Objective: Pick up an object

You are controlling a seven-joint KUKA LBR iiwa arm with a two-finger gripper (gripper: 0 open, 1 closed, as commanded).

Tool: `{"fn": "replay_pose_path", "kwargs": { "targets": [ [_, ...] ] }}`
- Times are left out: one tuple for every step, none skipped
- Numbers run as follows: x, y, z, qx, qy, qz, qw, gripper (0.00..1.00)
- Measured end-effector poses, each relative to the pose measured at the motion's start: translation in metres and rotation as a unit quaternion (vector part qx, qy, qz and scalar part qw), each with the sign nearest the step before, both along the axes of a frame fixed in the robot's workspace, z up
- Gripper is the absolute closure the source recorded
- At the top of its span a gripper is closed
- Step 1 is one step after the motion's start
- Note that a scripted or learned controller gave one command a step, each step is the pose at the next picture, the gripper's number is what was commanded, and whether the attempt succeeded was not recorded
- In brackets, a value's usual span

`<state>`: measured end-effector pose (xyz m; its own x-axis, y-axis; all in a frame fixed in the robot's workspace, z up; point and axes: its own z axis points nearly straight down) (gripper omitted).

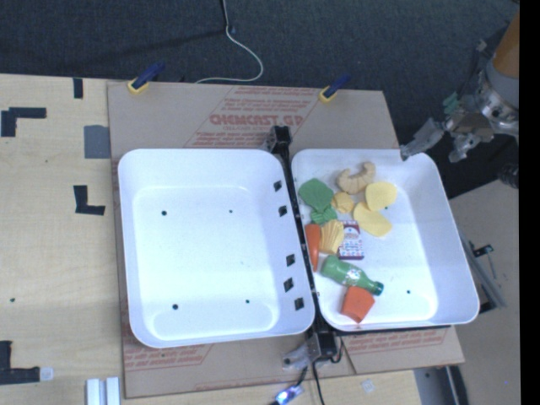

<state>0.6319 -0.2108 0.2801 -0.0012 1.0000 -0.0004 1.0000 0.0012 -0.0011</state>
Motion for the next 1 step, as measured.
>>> {"fn": "replay_pose_path", "kwargs": {
  "targets": [
    [-0.0763, 0.0100, -0.0321, 0.0010, 0.004, -0.001, 1.0000, 0.00]
  ]
}}
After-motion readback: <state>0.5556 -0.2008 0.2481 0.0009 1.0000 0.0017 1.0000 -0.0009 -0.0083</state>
